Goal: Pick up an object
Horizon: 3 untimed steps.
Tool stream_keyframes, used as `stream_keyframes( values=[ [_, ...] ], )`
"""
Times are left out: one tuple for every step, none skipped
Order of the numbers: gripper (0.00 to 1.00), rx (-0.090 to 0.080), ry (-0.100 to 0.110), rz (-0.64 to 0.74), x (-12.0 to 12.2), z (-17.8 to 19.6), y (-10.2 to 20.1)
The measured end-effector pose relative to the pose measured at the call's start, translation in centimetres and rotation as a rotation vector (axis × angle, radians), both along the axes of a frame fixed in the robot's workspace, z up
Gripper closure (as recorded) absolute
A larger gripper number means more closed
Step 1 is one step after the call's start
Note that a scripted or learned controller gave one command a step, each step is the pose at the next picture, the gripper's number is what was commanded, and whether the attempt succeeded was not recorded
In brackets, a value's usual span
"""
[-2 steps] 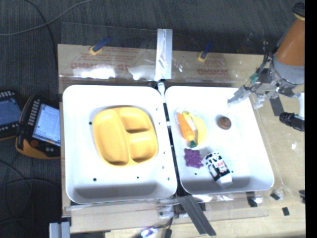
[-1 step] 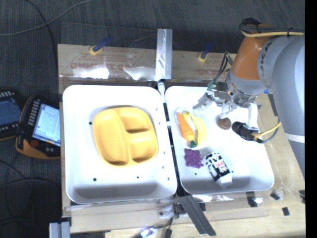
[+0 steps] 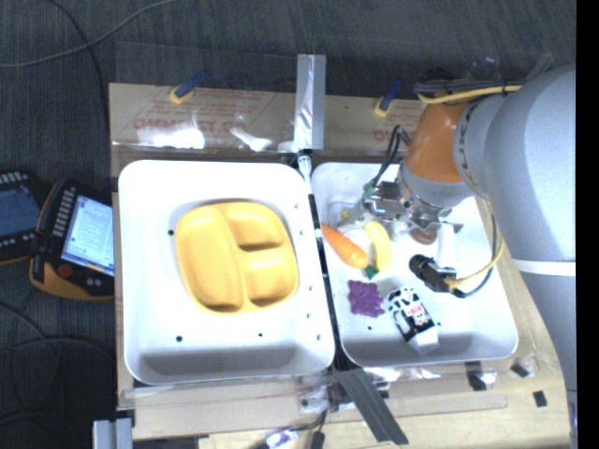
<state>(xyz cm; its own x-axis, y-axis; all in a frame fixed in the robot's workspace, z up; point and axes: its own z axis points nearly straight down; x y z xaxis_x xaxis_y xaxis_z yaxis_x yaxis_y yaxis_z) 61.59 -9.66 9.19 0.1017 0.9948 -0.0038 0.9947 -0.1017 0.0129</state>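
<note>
Down in the right-hand shallow white plastic bin (image 3: 504, 337), the grey arm's two-finger gripper (image 3: 382, 200) sits low over the back left part of the floor. Whether it is open or closed cannot be told from this slant, and nothing can be seen held in it.

Just in front of the gripper lies a small yellow plastic banana (image 3: 379, 243), lengthwise front to back. A stubby orange toy carrot (image 3: 344, 247) lies at a slant just beside the banana's left, close to the bin's left wall. Nearer the camera rests a knobbly purple bunch of toy grapes (image 3: 365, 297), and to its right a black-and-white patterned toy block (image 3: 412, 314), near the bunch though apart from it.

The left-hand shallow white plastic bin (image 3: 133, 279) carries a rounded yellow divided plastic tray (image 3: 239, 255) lying flat at its middle.
</note>
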Motion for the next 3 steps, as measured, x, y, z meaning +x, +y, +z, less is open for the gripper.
stream_keyframes(
  values=[
    [0.0, 0.0, 0.015, 0.252, 2.4, 9.2, 4.1],
    [0.0, 0.002, 0.015, 0.318, -4.3, 9.1, 2.0],
    [1.0, 0.005, 0.015, 0.319, -4.2, 10.0, 2.1]
  ],
)
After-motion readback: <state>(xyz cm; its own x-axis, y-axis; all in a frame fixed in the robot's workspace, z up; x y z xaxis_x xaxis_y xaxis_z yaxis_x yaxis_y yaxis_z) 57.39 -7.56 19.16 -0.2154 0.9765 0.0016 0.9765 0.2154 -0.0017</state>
